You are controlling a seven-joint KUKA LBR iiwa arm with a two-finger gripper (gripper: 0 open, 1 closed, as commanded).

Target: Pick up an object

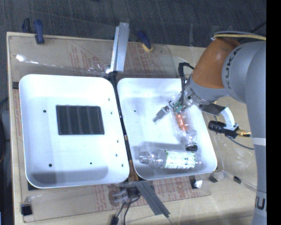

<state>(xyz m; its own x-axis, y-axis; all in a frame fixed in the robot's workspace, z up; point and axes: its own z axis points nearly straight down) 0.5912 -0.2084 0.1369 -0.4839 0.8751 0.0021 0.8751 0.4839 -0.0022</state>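
Two bottles lie in the right bin (131, 125). A small clear bottle (183, 125) with orange-pink contents and a black cap lies near the bin's right side, cap toward the front. A larger clear bottle (171, 159) with a green and white label lies on its side along the front wall. My gripper (169, 115) hangs over the middle of this bin, right at the far end of the small bottle. It is open, with one grey finger (160, 114) sticking out to the left, and nothing is held between the fingers.
A dark grey ribbed rectangular block (79, 120) lies flat in the middle of the left bin (33, 158). A metal bar (119, 46) stands behind the gap between the bins. Blue clamps (37, 29) grip the bench's back edge.
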